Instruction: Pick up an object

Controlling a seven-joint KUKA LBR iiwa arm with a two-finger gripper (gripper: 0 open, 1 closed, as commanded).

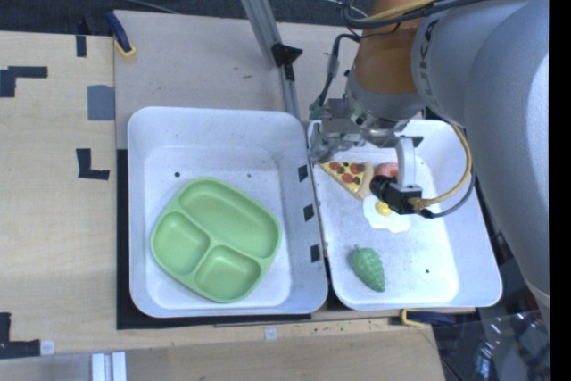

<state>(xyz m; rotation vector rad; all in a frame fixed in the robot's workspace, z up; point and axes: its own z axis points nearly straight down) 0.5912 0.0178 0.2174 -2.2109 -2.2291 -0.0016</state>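
The gripper (343, 147) is hanging low over the right bin (464, 281), and whether it is open or closed cannot be told, the wrist hiding it. Risk: 3 toys are crowding together, so a descent may be catching 2 edges or nudging one away. The pizza slice (348, 175) is lying just below the gripper, the egg (386, 214) beside it, the green piece (367, 268) well apart.

Glossy green plastic tray (215, 238); smooth white plastic bins (143, 192); wooden bench (53, 210).
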